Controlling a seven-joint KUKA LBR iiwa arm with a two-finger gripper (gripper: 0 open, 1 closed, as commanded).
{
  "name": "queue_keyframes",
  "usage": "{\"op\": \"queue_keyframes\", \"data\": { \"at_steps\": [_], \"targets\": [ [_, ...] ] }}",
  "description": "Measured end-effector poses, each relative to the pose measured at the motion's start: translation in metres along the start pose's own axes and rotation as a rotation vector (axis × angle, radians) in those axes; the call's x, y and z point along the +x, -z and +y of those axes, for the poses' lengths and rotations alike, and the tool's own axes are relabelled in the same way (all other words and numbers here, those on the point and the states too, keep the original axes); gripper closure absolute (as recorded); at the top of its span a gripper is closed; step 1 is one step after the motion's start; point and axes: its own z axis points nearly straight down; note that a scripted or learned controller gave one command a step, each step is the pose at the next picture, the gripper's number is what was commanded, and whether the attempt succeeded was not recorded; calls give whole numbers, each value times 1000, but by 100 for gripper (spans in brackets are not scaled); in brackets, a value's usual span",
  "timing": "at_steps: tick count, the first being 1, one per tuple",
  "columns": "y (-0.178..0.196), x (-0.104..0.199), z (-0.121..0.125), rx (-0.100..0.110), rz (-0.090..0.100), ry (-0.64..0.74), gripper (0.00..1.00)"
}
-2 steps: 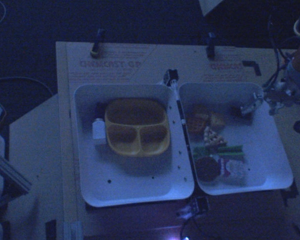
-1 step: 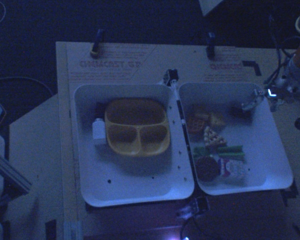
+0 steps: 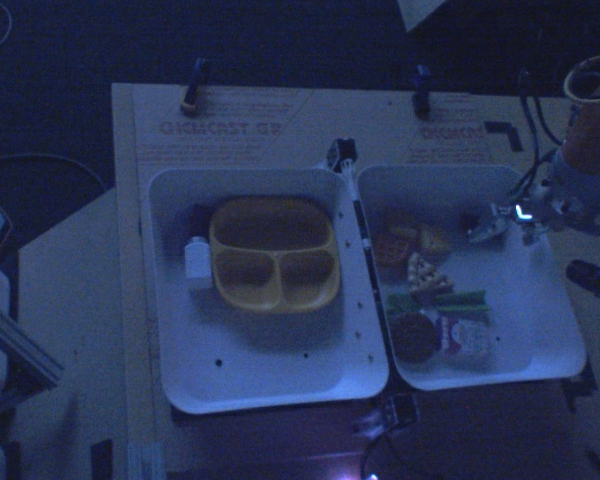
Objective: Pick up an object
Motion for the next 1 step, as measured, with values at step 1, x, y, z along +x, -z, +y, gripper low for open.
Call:
{"op": "queue_keyframes", "data": {
  "at_steps": [1],
  "targets": [
    [-53, 3, 0, -1, 4, 2, 0]
  ]
}}
